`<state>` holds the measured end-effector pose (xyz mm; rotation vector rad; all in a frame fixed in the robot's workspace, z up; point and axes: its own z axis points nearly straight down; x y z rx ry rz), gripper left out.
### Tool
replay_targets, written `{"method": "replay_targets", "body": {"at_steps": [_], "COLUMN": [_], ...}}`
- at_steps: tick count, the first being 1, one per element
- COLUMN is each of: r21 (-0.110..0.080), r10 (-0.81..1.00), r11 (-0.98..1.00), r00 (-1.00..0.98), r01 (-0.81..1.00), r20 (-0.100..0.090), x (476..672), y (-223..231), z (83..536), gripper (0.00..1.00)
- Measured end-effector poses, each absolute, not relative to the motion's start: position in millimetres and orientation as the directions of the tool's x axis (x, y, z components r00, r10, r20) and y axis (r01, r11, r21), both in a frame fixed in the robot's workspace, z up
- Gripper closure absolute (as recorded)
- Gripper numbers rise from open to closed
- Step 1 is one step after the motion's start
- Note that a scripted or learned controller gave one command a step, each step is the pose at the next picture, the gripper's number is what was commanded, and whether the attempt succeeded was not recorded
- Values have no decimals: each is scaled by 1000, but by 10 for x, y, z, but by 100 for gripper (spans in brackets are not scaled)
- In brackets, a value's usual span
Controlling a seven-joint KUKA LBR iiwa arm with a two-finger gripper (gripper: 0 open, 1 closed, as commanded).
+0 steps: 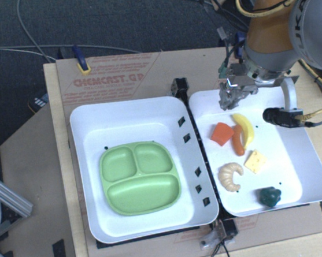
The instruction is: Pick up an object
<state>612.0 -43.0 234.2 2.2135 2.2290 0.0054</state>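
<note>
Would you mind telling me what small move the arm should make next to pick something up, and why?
Probably a short descent toward the banana. The gripper sits at the far side of the right bin, just beyond the banana's upper end, with nothing seen between its fingers. The banana is the nearest item, though it touches the carrot and lies close to the red block, so a careful approach seems wise.

Tool [231, 102] above banana [245, 127]

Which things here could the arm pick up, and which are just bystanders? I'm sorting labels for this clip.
Pickable, in the right bin: banana, red block, carrot, cheese wedge, croissant, dark green piece; gripper above.

Bystanders: green divided tray, left bin.
</note>
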Motion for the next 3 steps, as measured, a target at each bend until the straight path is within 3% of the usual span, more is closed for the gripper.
{"method": "replay_targets", "body": {"at_steps": [3], "r21": [2], "r10": [1000], "r11": [5], "r00": [-5], "r01": [1000], "r20": [2], "x": [6279], "y": [920], "z": [2298], "gripper": [100]}}
